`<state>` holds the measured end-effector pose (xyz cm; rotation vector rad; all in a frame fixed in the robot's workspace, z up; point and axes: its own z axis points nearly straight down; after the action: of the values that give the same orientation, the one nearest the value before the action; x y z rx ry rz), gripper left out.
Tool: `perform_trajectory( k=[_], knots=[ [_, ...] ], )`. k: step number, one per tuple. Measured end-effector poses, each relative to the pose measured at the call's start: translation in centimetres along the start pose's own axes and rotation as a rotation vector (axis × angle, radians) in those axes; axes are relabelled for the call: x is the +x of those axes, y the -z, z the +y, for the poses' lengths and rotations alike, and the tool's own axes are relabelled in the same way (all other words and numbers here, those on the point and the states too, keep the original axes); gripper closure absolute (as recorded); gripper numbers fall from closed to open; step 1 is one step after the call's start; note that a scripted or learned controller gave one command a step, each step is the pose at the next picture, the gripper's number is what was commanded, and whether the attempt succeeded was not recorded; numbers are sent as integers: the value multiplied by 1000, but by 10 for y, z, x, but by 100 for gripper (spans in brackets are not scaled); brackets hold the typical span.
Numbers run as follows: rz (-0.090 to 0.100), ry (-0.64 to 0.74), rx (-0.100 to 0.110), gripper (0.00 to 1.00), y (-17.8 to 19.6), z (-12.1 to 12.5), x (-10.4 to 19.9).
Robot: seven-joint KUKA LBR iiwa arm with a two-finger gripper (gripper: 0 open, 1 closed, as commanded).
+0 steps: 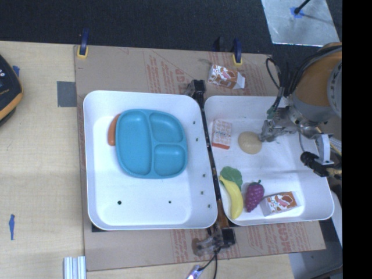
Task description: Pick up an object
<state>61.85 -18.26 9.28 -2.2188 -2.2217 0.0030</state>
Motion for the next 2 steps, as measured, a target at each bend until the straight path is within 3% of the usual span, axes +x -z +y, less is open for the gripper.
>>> perform_trajectory(
  k=[1, 2],
  knots=[
    [0, 1, 0, 100, 42, -49, -13],
    [1, 3, -2, 100, 108, 8, 31]
  ],
)
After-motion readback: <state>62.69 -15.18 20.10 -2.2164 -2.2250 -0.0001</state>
